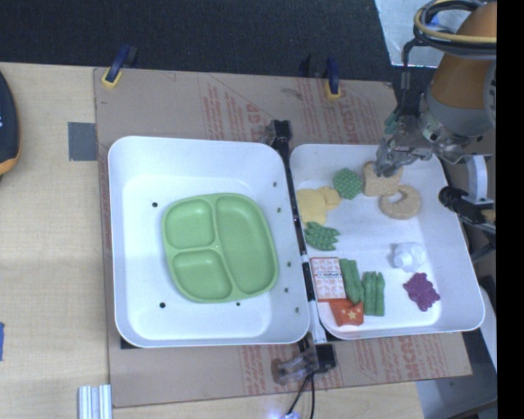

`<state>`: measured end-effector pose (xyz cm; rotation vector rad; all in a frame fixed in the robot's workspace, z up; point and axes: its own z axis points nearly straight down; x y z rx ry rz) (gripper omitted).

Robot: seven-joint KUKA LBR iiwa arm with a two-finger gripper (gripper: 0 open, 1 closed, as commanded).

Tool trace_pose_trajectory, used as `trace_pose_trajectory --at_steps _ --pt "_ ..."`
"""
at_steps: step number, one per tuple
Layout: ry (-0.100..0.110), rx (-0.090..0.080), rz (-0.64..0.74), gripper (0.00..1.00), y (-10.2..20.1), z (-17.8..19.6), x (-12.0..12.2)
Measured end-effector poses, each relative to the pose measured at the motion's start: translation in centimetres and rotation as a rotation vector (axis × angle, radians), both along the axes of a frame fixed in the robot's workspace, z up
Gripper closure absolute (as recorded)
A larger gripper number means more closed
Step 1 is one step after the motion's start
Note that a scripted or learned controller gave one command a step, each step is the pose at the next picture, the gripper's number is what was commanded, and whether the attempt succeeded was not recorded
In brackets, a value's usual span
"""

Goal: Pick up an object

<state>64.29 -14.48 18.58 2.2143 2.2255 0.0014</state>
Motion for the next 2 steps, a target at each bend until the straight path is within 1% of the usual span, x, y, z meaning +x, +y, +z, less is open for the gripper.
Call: trace_pose_trajectory --at_steps 1,2 --pt "0.003 0.000 0.000 0.00 0.0 -0.3 0.0" --pt "0.003 -0.003 -0.006 0.00 -6.3 -4.0 0.4"
